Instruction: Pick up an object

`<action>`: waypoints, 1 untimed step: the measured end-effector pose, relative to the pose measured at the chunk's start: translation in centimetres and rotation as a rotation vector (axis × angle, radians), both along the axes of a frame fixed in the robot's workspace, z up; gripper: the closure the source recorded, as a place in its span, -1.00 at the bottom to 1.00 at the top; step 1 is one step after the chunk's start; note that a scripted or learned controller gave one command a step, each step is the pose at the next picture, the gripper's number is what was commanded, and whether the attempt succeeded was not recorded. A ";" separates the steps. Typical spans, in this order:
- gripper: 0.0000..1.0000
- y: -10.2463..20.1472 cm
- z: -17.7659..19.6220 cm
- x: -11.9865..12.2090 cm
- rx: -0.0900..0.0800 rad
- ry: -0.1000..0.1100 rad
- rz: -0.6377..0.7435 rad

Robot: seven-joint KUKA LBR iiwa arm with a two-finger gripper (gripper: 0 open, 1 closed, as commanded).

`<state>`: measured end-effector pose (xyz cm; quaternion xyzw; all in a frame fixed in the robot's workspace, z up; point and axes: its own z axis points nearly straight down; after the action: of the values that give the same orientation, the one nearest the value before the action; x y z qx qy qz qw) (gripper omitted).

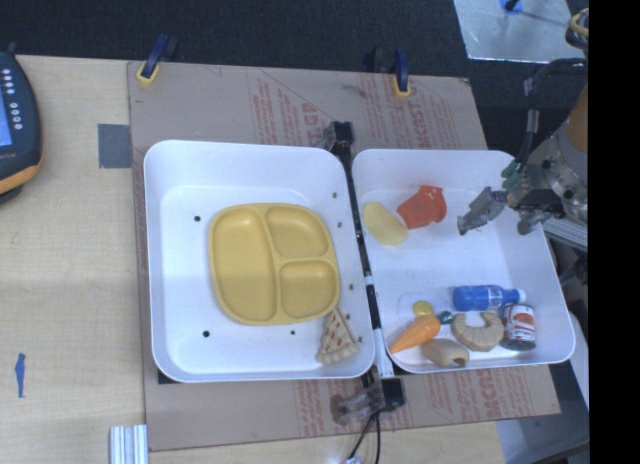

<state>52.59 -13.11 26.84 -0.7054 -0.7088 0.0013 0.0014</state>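
**Gripper open above the right bin, nothing between its fingers**

While the arm reaches in from the right side, the gripper (pixel 505 212) hangs over the upper right part of the right bin (pixel 400 167). Its two fingers are spread apart and no object is between them. One finger (pixel 478 210) points toward the left, in the direction of the red object (pixel 423 206), but it is apart from it.

Just left of the red object lies a pale yellow, potato-like piece (pixel 384 223), close to the left wall of this bin. Along the lower edge of the same bin several small things lie close together: a blue bottle (pixel 485 298), a small jar with a dark label (pixel 519 325), a toy carrot (pixel 415 333), a beige curved piece (pixel 479 330) and a light brown oval piece (pixel 444 353).

On the other side, the left bin (pixel 165 177) holds a yellow divided plate (pixel 273 262) with three compartments. A pizza slice toy (pixel 337 338) lies just beside its lower right corner. Both bins stand on a cardboard sheet (pixel 280 102), which blue clamps (pixel 400 72) fix at the far edge.
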 end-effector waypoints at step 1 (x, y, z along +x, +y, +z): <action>-1.00 0.2 -13.7 6.7 0.000 0.005 0.005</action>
<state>59.30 -12.95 13.17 -0.7035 -0.7107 0.0031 0.0034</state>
